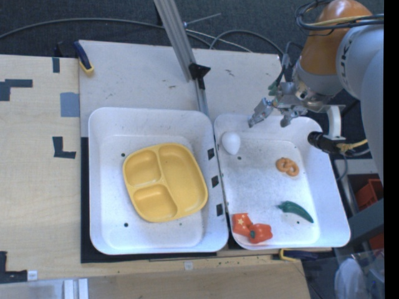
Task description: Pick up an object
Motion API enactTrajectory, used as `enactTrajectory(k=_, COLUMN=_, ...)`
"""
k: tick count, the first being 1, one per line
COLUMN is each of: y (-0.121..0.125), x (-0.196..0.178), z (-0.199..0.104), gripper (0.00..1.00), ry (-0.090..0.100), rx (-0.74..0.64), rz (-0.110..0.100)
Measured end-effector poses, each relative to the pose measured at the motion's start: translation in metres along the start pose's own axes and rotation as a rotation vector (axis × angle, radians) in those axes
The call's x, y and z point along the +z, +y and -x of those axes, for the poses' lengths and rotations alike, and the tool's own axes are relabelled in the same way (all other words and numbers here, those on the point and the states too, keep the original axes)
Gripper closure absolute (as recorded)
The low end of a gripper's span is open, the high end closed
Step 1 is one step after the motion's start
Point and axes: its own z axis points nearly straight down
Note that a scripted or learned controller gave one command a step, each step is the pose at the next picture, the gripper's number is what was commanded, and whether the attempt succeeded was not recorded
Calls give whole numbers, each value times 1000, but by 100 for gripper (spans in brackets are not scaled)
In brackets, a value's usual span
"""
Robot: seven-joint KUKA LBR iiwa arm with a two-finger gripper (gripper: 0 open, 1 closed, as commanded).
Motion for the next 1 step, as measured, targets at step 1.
enactTrajectory(k=1, y=0, x=0, z=0, gripper=0, ry=0, rx=0, rz=0)
